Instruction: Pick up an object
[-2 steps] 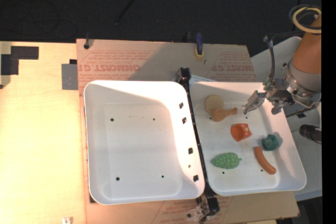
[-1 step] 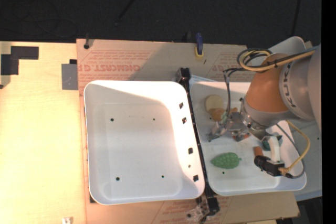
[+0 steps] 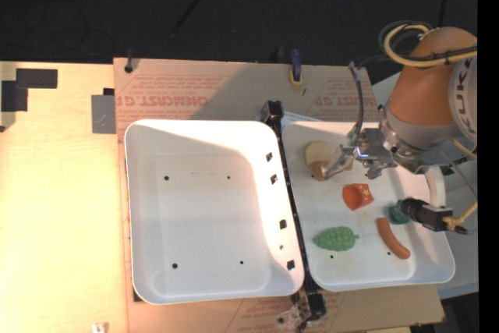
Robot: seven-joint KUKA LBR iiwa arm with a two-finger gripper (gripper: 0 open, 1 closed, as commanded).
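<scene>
My gripper [image 3: 330,166] hangs low over the back of the right bin [image 3: 437,271], its tip right against a beige round object [image 3: 315,152]. I see nothing held in it. Just to the gripper's front right lies a red object [image 3: 358,196]. A green bumpy object [image 3: 337,239] rests near the bin's front left. An orange sausage-shaped object [image 3: 393,238] lies at the front right. A small teal object [image 3: 398,212] sits between the red one and the sausage.
The left bin [image 3: 140,168] stands beside the right one, a black divider with clips [image 3: 282,191] running between them. The orange-banded arm [image 3: 433,90] leans in over the right bin's far right corner.
</scene>
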